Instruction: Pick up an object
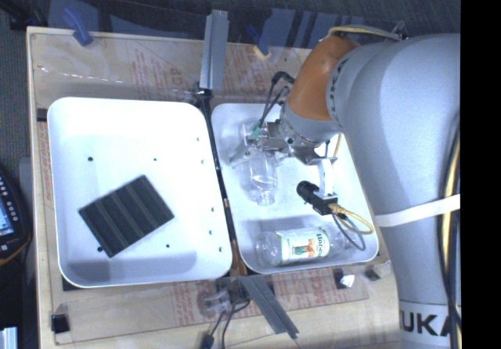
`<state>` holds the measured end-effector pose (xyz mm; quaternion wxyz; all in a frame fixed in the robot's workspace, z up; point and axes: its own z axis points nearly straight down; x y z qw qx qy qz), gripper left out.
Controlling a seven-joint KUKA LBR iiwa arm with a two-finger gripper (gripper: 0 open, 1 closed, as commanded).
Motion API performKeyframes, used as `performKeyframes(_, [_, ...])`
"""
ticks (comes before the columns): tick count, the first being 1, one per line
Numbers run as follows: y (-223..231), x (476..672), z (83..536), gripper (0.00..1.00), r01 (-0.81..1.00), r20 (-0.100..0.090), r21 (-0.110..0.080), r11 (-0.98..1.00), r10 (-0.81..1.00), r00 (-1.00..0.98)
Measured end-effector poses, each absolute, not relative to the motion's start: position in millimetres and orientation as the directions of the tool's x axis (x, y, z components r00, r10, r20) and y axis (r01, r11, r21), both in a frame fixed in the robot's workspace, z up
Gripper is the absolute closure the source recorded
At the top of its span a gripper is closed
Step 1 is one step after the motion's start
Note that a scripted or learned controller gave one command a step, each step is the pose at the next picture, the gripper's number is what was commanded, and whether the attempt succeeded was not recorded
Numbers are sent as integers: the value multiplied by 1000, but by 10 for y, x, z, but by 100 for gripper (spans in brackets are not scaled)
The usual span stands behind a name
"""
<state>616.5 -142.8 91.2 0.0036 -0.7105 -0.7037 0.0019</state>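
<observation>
White right bin (232, 246) holds bottle (301, 247), perhaps a glass (263, 179).

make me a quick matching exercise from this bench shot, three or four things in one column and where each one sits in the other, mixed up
Things:
1. dark ribbed panel
2. clear plastic bottle with label
3. clear cup
4. orange band on the arm

Places:
A. lying on its side along the near wall of the right bin
B. above the far end of the right bin
C. flat in the left bin, toward its near side
D. middle of the right bin, just below the gripper

Pairs: 1-C, 2-A, 3-D, 4-B
</observation>
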Motion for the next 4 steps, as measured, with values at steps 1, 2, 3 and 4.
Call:
performKeyframes(1, [-1370,5802,908,0,993,2,-2,121,993,-121])
performKeyframes(2, [-1172,6538,895,0,1000,-2,-3,28,1000,-28])
performKeyframes(3, [-1150,6536,957,100,999,0,-10,36,999,-36])
performKeyframes(4, [-597,6570,1884,100,989,2,-6,150,989,-150])
